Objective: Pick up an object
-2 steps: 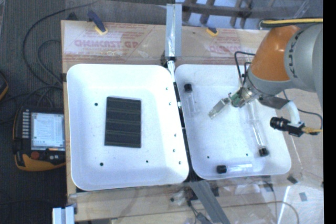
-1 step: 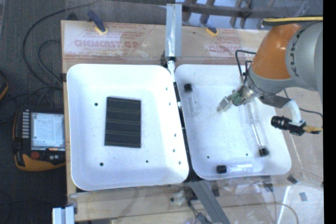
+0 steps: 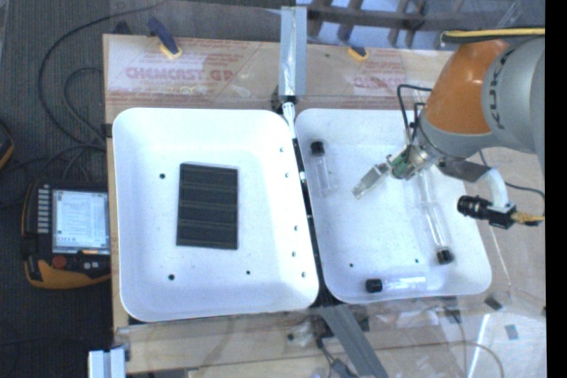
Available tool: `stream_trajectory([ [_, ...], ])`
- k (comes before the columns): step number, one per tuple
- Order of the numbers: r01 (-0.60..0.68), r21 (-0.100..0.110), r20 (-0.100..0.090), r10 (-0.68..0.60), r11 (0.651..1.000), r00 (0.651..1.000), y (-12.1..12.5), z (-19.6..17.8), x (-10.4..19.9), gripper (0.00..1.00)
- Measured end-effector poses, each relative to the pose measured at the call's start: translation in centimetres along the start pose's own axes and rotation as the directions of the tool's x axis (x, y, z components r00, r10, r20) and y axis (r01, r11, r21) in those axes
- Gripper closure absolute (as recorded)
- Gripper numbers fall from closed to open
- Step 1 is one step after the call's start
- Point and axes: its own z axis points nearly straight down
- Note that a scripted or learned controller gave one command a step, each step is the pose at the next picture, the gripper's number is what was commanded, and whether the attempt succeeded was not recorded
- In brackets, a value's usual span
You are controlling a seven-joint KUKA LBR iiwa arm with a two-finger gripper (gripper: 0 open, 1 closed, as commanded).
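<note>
Across the bench, the left bin (image 3: 142,266) held a dark panel (image 3: 208,205), the right bin (image 3: 354,239) three clear capped tubes (image 3: 431,224). My gripper (image 3: 364,185) hung right of centre, over that bin; open or closed, I couldn't tell.

The arm (image 3: 524,93) is reaching in from the right side of the camera view, with its thick grey link lying above and to the right of the jaws. The orange band (image 3: 461,97) is sitting behind the wrist (image 3: 413,160), also up and to the right of the jaws. The gripper (image 3: 365,185) is slanting down and to the left from the wrist, tilting rather than pointing straight down.
</note>
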Motion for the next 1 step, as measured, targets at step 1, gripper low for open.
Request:
stream_trajectory([
  [1, 0.024, 0.009, 0.001, -0.024, 1.000, 1.000, 7.41, 1.79, -0.87, 0.00],
])
